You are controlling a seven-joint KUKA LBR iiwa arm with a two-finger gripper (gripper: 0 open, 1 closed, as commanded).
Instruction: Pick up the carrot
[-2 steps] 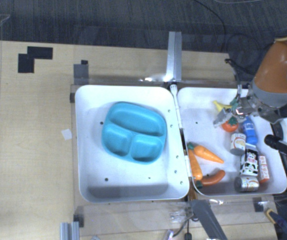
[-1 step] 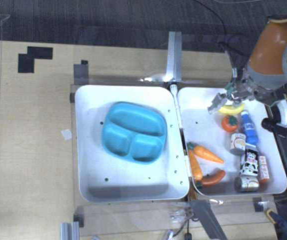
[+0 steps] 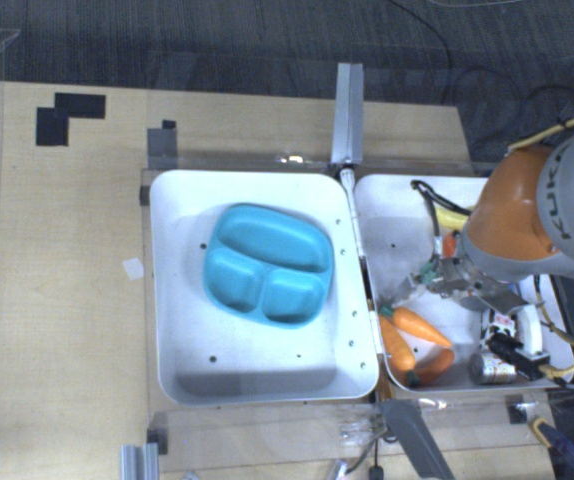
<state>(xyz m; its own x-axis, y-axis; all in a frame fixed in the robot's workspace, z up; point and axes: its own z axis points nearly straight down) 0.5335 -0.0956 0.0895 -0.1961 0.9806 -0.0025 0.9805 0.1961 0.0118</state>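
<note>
An orange carrot (image 3: pixel 422 326) lies at the near left corner of the right bin (image 3: pixel 392 213), its thick end pointing toward the bin's front wall. A second orange piece (image 3: pixel 398 345) lies right beside it, against the left wall. The gripper (image 3: pixel 435 276) hangs low over the middle of the right bin, just above and behind the carrot's thin end. The grey arm with its orange band (image 3: pixel 512 213) covers much of the bin's right half. Nothing shows held in the gripper.
A blue divided plate (image 3: pixel 265 263) sits in the left bin (image 3: pixel 182 368). In the right bin, a yellow item (image 3: pixel 454 215) peeks out behind the arm. A small metal can (image 3: pixel 493 370) lies near the front right, among cables.
</note>
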